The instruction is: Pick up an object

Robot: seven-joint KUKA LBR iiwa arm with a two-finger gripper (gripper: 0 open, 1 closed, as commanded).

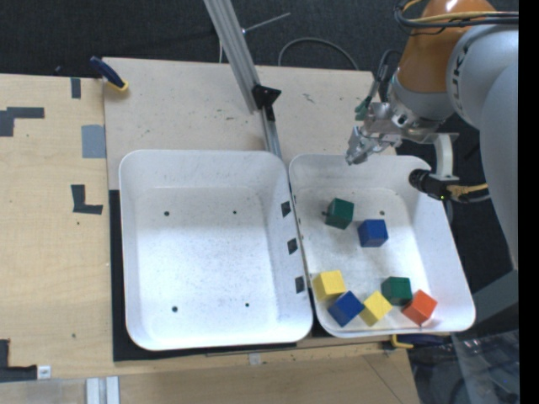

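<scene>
The right bin (438,225) holds several small blocks. A dark green block (339,213) and a blue block (372,232) lie near its middle. Along its near edge sit a yellow block (329,284), a blue block (345,308), a second yellow block (376,307), a green block (397,289) and an orange block (419,306). My gripper (360,153) hangs over the bin's far rim, above and behind the dark green block, with nothing visible between its tips.
The left bin (135,225) stands beside the right one. A slanted metal rail (240,49) runs down to the gap between the bins. A blue and yellow clamp (109,72) lies at the bench's far left. Cables trail behind the bins.
</scene>
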